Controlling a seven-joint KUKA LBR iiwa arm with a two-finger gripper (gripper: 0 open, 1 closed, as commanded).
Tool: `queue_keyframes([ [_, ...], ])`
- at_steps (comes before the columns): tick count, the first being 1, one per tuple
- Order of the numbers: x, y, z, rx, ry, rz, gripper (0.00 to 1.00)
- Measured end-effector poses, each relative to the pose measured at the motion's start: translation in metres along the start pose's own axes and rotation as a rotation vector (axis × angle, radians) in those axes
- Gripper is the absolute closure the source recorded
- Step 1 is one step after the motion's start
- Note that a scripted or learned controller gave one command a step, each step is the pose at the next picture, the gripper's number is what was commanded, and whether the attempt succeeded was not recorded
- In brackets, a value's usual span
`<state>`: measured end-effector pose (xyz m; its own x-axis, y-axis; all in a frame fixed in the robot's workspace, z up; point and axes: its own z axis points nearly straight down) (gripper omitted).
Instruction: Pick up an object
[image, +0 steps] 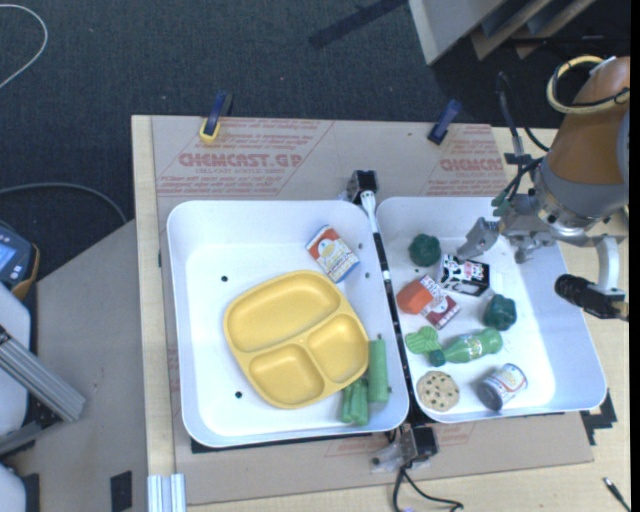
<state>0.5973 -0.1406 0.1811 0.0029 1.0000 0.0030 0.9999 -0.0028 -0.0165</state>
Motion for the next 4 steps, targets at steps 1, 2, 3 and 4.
queue_keyframes([
  [1, 0.0, 0.003, -0.008, -0.015, -0.002, -0.003, 0.0],
  [2, 0.005, 0.005, 0.055, -0.008, -0.001, -0.003, 0.0],
  [3, 0.001, 0.01, 0.089, -0.028, -0.012, -0.001, 0.0],
  [4, 0.0, 0.011, 0.075, -0.035, -0.013, 0.0, 1.0],
])
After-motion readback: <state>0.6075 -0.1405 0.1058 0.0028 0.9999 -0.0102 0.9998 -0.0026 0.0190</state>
